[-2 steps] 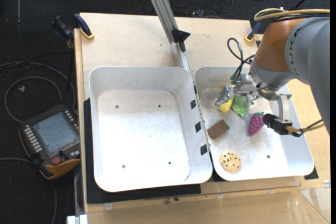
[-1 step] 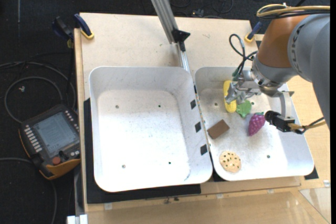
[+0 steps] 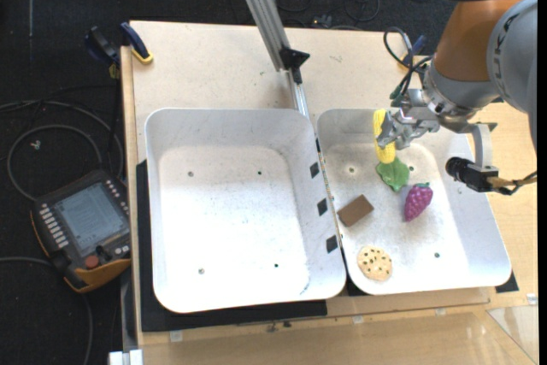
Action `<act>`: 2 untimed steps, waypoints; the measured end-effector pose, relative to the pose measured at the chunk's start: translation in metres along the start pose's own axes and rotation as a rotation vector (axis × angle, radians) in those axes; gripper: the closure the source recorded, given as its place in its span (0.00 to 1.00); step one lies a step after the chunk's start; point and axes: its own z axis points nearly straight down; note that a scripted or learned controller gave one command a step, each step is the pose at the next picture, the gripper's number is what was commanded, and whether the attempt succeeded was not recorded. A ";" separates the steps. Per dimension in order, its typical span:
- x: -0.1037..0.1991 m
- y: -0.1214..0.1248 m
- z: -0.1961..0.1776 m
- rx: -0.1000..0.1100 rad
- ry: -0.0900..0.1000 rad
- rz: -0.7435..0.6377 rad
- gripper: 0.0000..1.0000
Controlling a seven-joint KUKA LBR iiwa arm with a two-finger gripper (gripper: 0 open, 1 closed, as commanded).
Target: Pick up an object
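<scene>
My gripper [image 3: 395, 132] hangs over the back of the right bin [image 3: 479, 248], below the grey wrist and orange band. A yellow object [image 3: 382, 132] stands upright right against the gripper's left side, and its lower end meets a green object [image 3: 394, 175] lying just in front. I cannot make out whether the yellow object is gripped. A purple bunch of grapes [image 3: 417, 201] lies to the right of the green object. Nearer the bin's left wall rests a brown block [image 3: 355, 210], and a round speckled cookie [image 3: 374, 263] sits at the front.
The left bin [image 3: 171, 209] stands beside the right one, with black clips along the shared wall. A slanted metal rail [image 3: 261, 0] runs down from the back to the bins' junction. A black cable part [image 3: 468, 173] hangs at the right bin's right rim.
</scene>
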 end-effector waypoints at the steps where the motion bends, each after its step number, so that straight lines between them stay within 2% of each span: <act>1: -0.010 0.000 -0.055 -0.001 -0.001 0.003 1.00; 2: -0.010 0.001 -0.075 0.003 0.000 0.001 1.00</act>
